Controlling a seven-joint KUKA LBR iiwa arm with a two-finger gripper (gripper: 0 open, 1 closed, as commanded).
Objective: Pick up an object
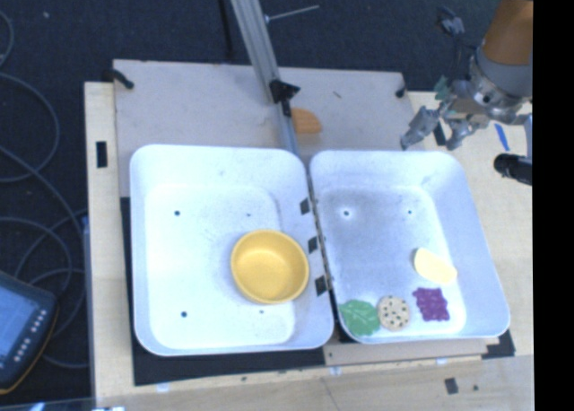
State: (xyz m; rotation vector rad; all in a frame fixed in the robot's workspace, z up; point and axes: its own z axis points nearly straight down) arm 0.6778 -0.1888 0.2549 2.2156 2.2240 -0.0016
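I'm looking down on the bench (pixel 103 221), a pale wooden top with a grey board (pixel 197 104) laid across its far part. Two shallow white bins sit on it side by side, the left bin (pixel 157 221) and the right bin (pixel 457 212), their inner edges touching along the middle. A small orange object (pixel 306 122) rests on the grey board just behind where the bins meet, beside the slanted metal rail (pixel 251 23).

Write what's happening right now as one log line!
gripper: open, above right bin's far rim | holding: nothing | yellow bowl: left bin
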